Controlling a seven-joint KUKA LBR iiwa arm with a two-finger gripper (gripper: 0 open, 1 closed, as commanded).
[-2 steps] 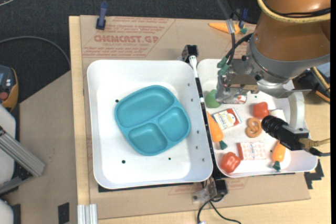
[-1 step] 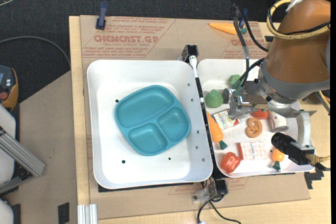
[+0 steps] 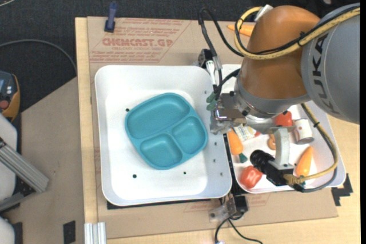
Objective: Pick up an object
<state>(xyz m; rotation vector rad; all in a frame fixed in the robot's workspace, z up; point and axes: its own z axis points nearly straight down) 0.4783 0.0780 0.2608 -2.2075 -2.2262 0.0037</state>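
With the arm's orange band hanging over the right bin [image 3: 337,171] and hiding the gripper's jaws, so I cannot tell their state, it should drop straight onto one toy, like the red piece [image 3: 250,178] near the front edge.

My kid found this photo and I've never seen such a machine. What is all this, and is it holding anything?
One camera looks down at a slant on a bench. The big grey and orange shape is a robot arm, reaching in from the right over two shallow white bins. The left bin holds a teal divided plate. The right bin holds small toy foods, among them a carrot and a red tomato-like piece. The arm's bulk covers its gripper, so I can't tell whether it holds anything.
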